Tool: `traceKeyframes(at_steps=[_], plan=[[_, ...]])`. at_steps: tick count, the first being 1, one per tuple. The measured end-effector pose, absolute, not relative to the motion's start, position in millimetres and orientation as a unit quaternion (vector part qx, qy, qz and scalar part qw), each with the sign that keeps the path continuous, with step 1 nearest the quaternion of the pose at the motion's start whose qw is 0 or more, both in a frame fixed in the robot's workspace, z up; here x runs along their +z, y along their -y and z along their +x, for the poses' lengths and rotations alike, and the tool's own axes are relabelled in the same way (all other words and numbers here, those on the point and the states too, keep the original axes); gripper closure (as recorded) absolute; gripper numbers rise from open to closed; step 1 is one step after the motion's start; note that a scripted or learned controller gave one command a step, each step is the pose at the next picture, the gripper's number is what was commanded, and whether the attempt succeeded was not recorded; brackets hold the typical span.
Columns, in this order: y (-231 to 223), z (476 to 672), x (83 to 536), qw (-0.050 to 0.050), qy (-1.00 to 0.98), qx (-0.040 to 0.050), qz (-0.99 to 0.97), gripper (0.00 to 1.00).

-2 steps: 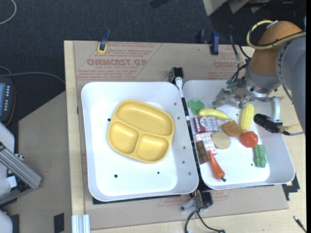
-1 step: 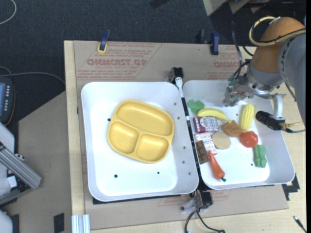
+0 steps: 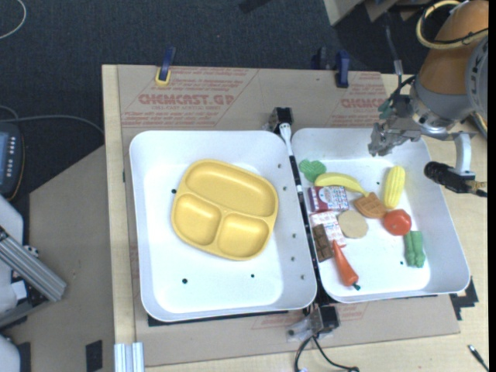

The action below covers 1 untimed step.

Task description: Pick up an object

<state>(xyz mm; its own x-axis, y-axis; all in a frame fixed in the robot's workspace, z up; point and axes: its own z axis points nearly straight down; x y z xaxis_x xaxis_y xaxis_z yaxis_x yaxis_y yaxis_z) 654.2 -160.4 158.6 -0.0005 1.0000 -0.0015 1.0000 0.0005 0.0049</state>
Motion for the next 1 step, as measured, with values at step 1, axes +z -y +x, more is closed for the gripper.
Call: traceKeyframes(at_steps=[1], plan=[[162.4, 657.6, 202.2, 0.003, -0.707, 0.0013, 0.707, 1.00]])
